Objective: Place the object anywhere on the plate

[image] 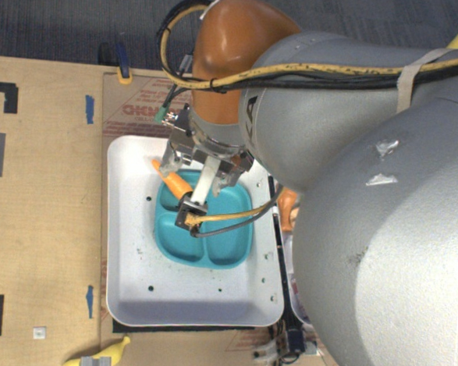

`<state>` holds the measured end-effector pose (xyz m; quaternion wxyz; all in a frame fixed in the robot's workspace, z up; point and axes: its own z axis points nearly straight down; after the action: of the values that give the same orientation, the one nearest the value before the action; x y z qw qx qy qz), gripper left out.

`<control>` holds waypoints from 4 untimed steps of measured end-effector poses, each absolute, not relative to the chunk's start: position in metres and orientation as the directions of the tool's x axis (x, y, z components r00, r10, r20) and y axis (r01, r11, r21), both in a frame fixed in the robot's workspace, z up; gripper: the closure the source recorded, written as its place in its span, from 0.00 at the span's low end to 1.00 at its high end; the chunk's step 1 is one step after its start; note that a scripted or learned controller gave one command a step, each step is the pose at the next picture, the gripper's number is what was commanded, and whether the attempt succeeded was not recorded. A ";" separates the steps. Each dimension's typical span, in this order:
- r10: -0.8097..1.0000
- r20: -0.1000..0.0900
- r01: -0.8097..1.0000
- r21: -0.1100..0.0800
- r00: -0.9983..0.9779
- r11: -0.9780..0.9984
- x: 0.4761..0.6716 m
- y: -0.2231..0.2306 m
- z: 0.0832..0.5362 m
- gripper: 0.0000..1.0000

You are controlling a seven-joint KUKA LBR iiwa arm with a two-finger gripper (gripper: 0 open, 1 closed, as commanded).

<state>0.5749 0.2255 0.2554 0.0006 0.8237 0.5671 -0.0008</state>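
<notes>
The orange, possibly carrot-shaped object point(174, 182) lies on the upper-left rim of the teal divided plate point(228, 252) in the white bin point(131, 242), directly beneath the gripper point(185, 164), whose opening state cannot be determined.

The grey arm point(384, 197) sweeps in from the right of the frame, its broad casing covering the centre right and lower right. An orange band point(235, 46) caps the wrist at upper centre, with black and yellow cables point(323, 67) looped around it. Beneath the band, the gripper point(187, 171) points downward, just left of the frame's centre.
</notes>
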 end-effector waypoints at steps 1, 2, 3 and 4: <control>0.944 0.007 0.944 0.005 0.330 -0.330 0.513 0.226 0.382 0.00; 0.886 -0.007 0.886 -0.006 0.463 -0.464 0.508 0.145 0.360 0.00; 0.994 -0.001 0.994 -0.007 -0.106 0.106 0.486 0.197 0.322 0.00; 0.994 -0.001 0.994 -0.004 -0.106 0.106 0.487 0.198 0.333 1.00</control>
<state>0.4868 0.1976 0.3331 -0.0009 0.6685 0.7438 -0.0018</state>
